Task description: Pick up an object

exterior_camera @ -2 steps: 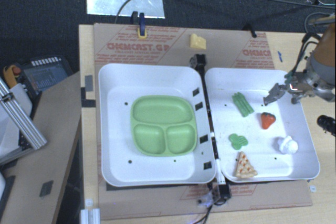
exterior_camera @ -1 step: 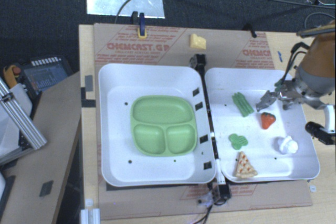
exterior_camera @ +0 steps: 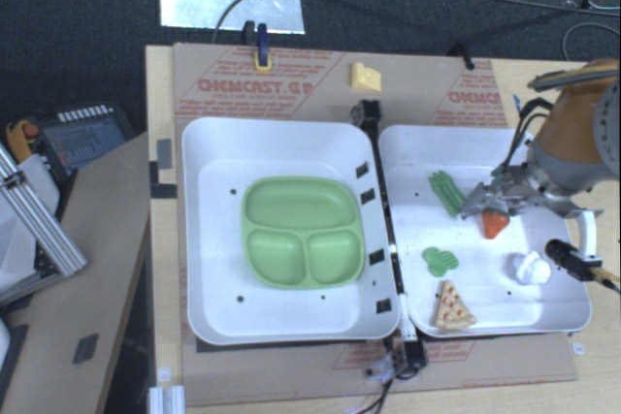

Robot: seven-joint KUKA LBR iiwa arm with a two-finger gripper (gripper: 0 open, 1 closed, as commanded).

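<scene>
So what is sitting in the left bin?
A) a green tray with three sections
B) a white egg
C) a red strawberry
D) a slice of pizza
A: the green tray with three sections lies in the left bin, while the pizza slice lies in the right bin.

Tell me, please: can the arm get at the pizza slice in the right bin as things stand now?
Probably yes. The pizza slice lies flat near the front wall of the right bin, with nothing on it. The gripper is over the same bin, by the red object.

Grey arm [exterior_camera: 582, 155], orange band, black cables
</scene>
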